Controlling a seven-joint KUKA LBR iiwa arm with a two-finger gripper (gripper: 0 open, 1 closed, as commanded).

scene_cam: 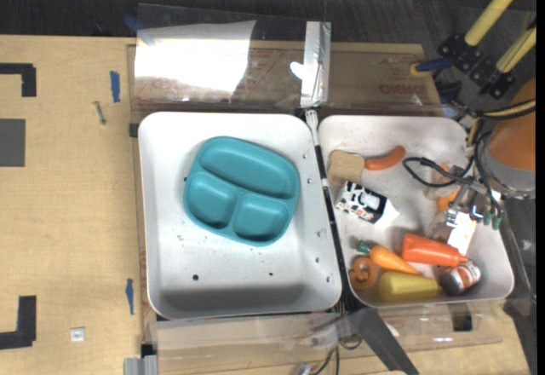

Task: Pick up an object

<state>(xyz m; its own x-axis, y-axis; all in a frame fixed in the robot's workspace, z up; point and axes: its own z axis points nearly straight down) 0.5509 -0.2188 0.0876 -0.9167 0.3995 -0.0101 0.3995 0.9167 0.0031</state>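
The gripper (464, 216) hangs low over the right bin (502, 279), just above the orange pepper (433, 250); whether its claw is spread or pinching, I cannot tell.

1. The divided plate (241, 189) is teal, in a white bin (170, 262).
2. The carrot (392, 260) and pepper-like piece (433, 250) are orange.
3. The hot dog (385, 159) is reddish orange beside a tan block (345, 167).
4. The small card (361, 202) is white with black markings.
5. The arm (515, 147) shows an orange band.
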